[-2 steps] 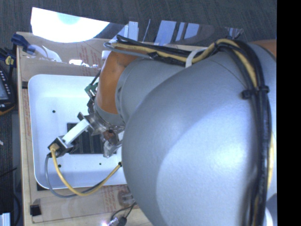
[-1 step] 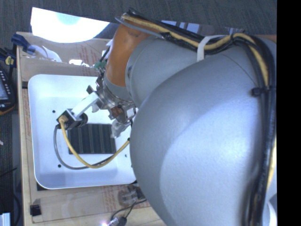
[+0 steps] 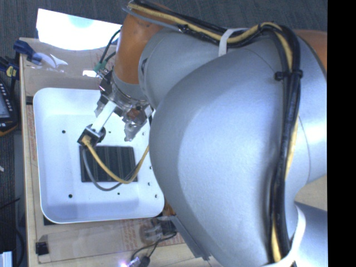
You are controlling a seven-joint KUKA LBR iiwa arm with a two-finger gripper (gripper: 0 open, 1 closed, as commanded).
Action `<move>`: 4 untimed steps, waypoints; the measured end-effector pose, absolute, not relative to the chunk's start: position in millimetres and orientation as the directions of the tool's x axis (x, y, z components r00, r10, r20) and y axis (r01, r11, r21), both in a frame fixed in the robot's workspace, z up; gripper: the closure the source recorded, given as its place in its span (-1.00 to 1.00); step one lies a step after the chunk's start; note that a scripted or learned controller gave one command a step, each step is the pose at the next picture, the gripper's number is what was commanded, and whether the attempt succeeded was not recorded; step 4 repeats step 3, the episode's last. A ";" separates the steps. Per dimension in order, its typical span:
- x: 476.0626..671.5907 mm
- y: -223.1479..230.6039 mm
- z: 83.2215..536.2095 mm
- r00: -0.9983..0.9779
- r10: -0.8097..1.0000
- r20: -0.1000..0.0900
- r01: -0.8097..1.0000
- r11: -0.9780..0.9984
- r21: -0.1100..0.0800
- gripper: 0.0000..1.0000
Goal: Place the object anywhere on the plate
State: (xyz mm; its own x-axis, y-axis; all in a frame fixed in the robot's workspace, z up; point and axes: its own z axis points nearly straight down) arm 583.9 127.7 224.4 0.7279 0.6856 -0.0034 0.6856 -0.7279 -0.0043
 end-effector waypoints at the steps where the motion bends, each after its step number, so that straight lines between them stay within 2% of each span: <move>1: 642.2 107.4 90.0 0.828 0.561 -0.005 0.561 -0.828 -0.004 1.00; 2: 636.0 75.7 292.5 0.518 0.855 0.002 0.855 -0.518 -0.001 1.00; 3: 630.3 165.7 328.3 0.848 0.531 0.003 0.531 -0.848 0.002 1.00; 4: 630.3 165.7 328.3 0.848 0.531 0.003 0.531 -0.848 0.002 1.00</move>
